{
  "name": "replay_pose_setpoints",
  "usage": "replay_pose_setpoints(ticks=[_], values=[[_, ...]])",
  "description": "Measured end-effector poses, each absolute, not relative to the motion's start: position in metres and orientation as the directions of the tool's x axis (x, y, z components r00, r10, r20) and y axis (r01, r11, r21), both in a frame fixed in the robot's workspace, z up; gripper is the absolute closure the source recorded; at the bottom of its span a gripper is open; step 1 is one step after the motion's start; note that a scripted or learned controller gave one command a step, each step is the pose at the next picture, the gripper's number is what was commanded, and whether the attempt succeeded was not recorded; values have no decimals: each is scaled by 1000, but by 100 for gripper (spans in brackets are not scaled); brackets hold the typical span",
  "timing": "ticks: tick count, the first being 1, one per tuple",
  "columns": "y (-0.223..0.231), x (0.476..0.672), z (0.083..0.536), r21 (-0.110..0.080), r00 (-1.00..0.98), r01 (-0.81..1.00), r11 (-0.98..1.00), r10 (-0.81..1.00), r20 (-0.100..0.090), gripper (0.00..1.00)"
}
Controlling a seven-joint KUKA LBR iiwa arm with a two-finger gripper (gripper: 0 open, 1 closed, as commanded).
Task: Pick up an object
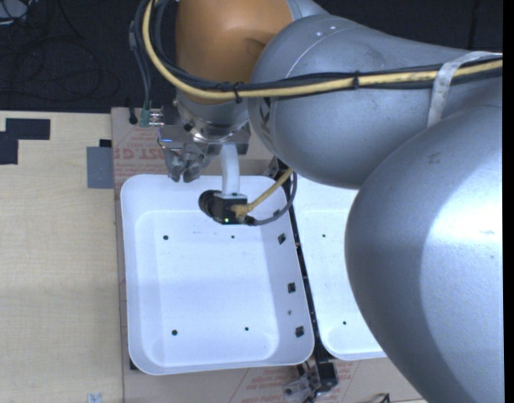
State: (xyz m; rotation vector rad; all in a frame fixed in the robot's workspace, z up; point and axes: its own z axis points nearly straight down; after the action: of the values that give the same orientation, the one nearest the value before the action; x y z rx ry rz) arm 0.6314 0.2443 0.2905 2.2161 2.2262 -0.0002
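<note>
Which object is meant cannot be told. The tool [186, 168] hangs over the far rim of the left bin [139, 300], and whether it is wide or narrow cannot be told. The right bin [334, 296] sits just beside it on the tabletop [47, 267].

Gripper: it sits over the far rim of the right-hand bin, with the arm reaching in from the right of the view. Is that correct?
Not quite. The camera view shows the gripper over the far rim of the left-hand bin, not the right-hand one. The arm does reach in from the right of the view.
</note>
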Motion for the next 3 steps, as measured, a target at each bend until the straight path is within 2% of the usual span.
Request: replay_pose_setpoints(ticks=[1, 2, 3], values=[[196, 643, 219, -8, 4, 1000, -4, 1000, -4, 100], [238, 645, 334, 9, -5, 1000, 5, 1000, 4, 100], [208, 643, 253, -10, 2, 1000, -2, 1000, -5, 100]])
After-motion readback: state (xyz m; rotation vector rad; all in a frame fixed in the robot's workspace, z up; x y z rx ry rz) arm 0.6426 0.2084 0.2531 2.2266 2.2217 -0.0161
